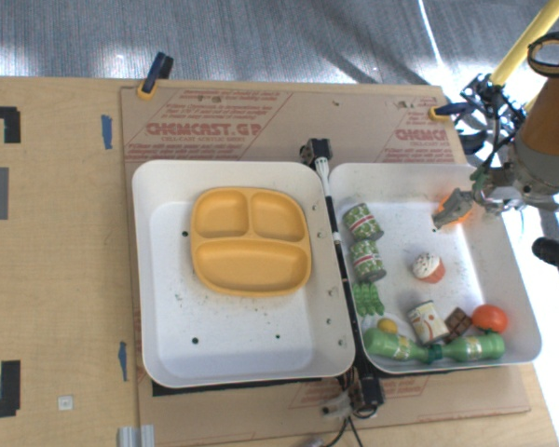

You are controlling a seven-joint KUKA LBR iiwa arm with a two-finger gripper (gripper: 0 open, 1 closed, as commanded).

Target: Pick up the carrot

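The carrot (457,209) is seen at the upper right of the right bin (522,277), pinched at one end between the fingers of the gripper (450,212) and apparently clear of the floor. With so little held, slipping or swinging loose during the lift is judged likely. The arm (542,138) is extended in from the right, wrist low over the bin rim.

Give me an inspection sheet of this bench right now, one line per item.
Surface: two white bins on cardboard.
Job's things: orange carrot at the right bin's upper right, beside the tool.
Clutter: yellow divided plate in the left bin; in the right bin two green cans, cupcake, tomato, green bottles.
Tool: tool at the carrot; grip unclear.
Cables: bundle on the arm.
Surroundings: blue tape.
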